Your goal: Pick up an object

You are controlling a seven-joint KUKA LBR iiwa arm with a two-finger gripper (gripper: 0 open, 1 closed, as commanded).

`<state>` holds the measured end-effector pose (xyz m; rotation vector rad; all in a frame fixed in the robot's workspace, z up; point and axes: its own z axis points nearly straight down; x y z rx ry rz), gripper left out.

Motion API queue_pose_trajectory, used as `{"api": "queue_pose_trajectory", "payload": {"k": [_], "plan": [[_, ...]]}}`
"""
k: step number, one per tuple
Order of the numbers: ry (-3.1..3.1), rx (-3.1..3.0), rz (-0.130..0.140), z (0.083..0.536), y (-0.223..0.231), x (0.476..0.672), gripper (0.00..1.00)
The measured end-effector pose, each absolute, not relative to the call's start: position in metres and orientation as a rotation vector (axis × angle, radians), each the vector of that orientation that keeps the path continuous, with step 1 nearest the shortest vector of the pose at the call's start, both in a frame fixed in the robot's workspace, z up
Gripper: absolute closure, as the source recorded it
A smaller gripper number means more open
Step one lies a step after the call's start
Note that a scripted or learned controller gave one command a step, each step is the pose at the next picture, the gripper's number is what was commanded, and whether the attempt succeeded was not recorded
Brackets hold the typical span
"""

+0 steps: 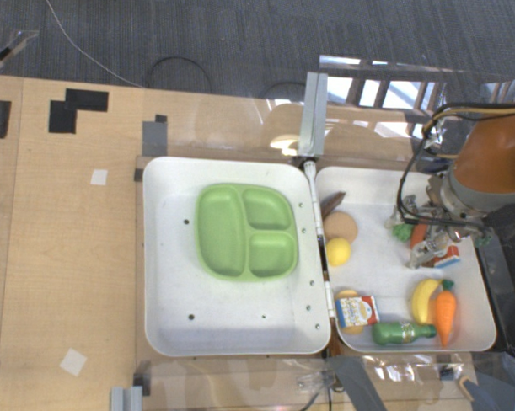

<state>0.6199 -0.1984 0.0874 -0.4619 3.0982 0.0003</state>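
My gripper (428, 247) hangs low over the upper right part of the right bin (372, 192), under the orange wrist band. Right beneath it lie a small green item (402, 232) and a red-and-white packet (448, 258), partly hidden by the gripper. Nearby in the same bin sit a brown egg-shaped item (340, 226), a yellow lemon (338, 251), a banana (424, 300), a carrot (444, 311), a green bottle (401, 333) and a small printed box (356, 311).
The left bin (165, 324) holds a green divided plate (245, 230). A metal post (313, 110) stands behind the bins' shared wall. Black cables (407, 185) loop down from the arm at the right.
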Motion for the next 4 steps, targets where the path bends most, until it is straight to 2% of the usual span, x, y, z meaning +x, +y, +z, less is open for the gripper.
{"api": "queue_pose_trajectory", "payload": {"k": [1, 2, 3, 4], "plan": [[3.085, -0.467, -0.003, 0.099, -0.196, 0.624, 1.0], [3.086, -0.468, -0.003, 0.098, -0.196, 0.624, 0.0], [3.11, -0.383, -0.002, 0.087, -0.193, 0.624, 0.0], [3.097, -0.387, -0.004, 0.099, -0.192, 0.628, 1.0]]}}
